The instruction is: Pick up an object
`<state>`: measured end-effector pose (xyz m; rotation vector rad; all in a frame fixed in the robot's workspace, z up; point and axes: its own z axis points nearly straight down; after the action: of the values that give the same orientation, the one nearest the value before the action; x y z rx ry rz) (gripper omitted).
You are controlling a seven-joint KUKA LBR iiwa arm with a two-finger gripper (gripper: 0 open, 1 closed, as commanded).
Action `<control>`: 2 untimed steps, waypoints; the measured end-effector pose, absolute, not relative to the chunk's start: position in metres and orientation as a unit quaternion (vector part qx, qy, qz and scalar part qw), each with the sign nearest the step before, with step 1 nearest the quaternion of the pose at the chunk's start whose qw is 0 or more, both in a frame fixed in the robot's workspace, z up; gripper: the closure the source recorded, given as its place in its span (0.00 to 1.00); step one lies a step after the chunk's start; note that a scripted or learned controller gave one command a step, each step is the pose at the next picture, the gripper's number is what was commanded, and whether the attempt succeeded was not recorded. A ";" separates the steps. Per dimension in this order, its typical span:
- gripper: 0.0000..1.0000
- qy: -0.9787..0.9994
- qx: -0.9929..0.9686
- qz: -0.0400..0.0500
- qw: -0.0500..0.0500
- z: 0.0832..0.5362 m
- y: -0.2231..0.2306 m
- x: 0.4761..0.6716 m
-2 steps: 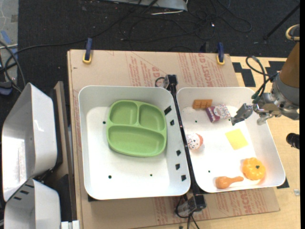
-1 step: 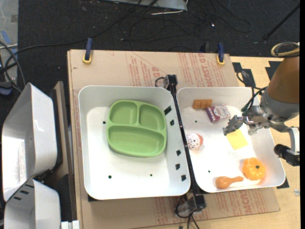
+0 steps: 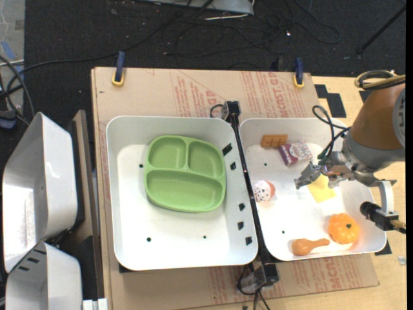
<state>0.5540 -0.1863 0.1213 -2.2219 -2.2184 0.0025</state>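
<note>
- The gripper (image 3: 312, 176) hangs low in the right bin (image 3: 292, 250), at the left edge of a yellow block (image 3: 322, 191); how far it is open cannot be told, nor whether it grips anything.
- Past the block toward the bin's near corner sits an orange pumpkin (image 3: 342, 229), with an orange gourd (image 3: 309, 245) left of that.
- A purple packet (image 3: 296, 152) lies above-left of the block.

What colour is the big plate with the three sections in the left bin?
The divided plate is light green all over, seen in the camera view.
</note>
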 end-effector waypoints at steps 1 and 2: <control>0.00 -0.707 -0.708 0.001 0.001 0.091 -0.186 0.554; 1.00 -0.707 -0.708 0.000 -0.001 0.103 -0.186 0.555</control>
<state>0.5548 -0.1859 0.1028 -2.2246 -2.2210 -0.0007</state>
